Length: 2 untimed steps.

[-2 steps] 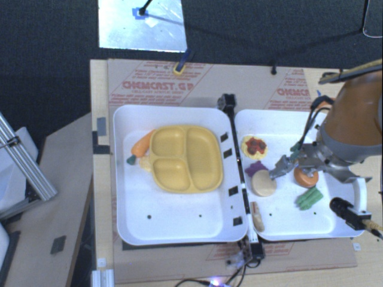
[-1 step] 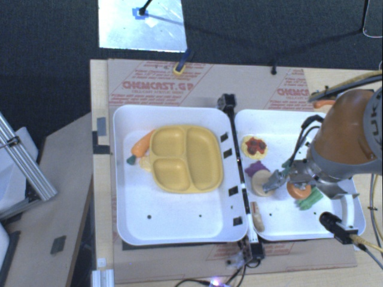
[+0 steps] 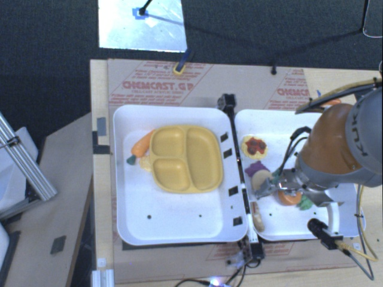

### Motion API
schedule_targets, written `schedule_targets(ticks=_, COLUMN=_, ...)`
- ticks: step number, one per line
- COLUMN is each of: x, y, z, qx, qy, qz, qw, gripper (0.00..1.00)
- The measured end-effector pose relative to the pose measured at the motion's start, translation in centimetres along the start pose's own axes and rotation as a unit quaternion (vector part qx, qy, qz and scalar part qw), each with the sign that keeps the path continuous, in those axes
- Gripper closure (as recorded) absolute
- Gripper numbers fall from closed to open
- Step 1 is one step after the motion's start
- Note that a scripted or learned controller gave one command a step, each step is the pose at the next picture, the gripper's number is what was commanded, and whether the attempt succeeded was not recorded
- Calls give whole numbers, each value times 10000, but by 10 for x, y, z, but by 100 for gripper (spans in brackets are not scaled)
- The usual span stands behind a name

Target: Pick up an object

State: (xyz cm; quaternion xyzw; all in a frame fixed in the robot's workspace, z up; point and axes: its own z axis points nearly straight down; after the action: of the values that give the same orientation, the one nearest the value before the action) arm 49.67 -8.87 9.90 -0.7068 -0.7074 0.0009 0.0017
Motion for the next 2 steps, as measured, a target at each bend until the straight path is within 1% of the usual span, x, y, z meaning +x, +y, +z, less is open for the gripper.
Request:
schedule_targets(ticks=1, x=0, y=2, z=10, qx=-40, qy=5, qz=1, qw=10000, gripper=0)
schedule_targets(ticks=2, x=-5, y=6, z=-2, qx=-124, qy=-64, qz=18, qw=9999, gripper=100)
